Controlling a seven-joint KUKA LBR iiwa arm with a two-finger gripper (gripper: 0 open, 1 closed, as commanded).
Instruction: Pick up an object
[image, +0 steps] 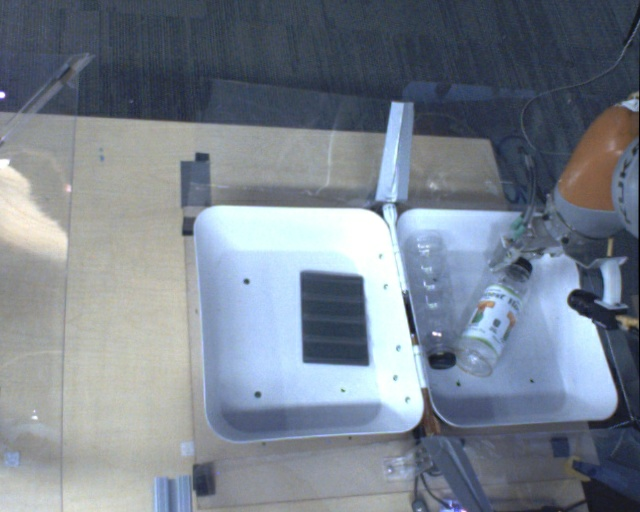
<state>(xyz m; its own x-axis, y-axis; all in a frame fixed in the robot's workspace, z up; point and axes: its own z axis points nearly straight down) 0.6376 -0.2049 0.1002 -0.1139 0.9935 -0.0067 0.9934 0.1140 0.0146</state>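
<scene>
Hand (520, 243) of unreadable grip above labelled bottle (492, 322), clear cup (430, 262) and black cap (441, 359) beside it

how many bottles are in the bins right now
2. A clear plastic bottle lies along the left wall of the right bin. A labelled bottle lies tilted beside it, nearer the middle. The arm covers the bin's upper right corner, so something could be hidden there.
</scene>
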